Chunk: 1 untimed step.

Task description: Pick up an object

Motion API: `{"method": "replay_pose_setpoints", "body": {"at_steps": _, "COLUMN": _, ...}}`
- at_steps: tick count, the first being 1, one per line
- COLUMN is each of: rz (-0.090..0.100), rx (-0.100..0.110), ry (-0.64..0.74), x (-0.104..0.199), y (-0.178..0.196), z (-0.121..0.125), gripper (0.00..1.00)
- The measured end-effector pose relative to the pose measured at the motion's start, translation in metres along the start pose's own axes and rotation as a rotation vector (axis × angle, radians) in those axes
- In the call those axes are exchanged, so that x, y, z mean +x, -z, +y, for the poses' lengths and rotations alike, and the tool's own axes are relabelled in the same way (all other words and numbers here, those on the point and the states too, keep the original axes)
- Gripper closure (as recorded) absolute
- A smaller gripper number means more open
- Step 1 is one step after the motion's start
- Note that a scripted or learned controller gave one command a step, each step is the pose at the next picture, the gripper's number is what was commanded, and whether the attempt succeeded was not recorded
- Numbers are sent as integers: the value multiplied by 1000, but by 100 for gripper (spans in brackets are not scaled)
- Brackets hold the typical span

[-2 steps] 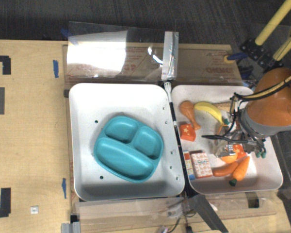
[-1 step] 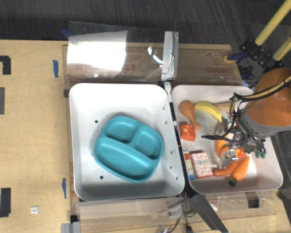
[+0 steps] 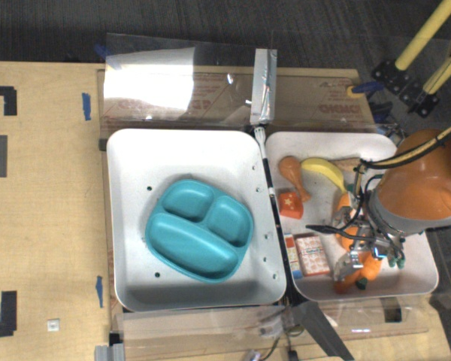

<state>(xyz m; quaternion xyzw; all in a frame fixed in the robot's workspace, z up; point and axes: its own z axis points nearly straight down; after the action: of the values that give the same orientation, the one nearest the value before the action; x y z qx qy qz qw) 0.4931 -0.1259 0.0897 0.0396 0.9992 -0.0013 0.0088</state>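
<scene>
The right bin [image 3: 417, 283] holds several small things: a yellow banana [image 3: 323, 173], a tan drumstick-shaped piece [image 3: 292, 174], a red-orange block [image 3: 290, 204], a red and white box [image 3: 311, 254] and orange pieces [image 3: 358, 274] near the front. My gripper [image 3: 355, 262] hangs low over the orange pieces at the bin's front right, below the arm's orange band [image 3: 415, 189]. Cables and the wrist hide the fingers, and I cannot make out anything between them.
The left bin [image 3: 128, 164] holds a teal divided plate [image 3: 199, 228]. A clear plastic wall [image 3: 210, 92] stands behind both bins. Yellow poles with black clamps [image 3: 413, 59] sit at the upper right. Tan bench surface [image 3: 37, 216] lies to the left.
</scene>
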Motion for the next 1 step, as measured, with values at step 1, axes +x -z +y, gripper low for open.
{"method": "replay_pose_setpoints", "body": {"at_steps": 1, "rz": -14, "rx": 1, "ry": 2, "x": -4, "y": 13, "z": 1, "gripper": 100}}
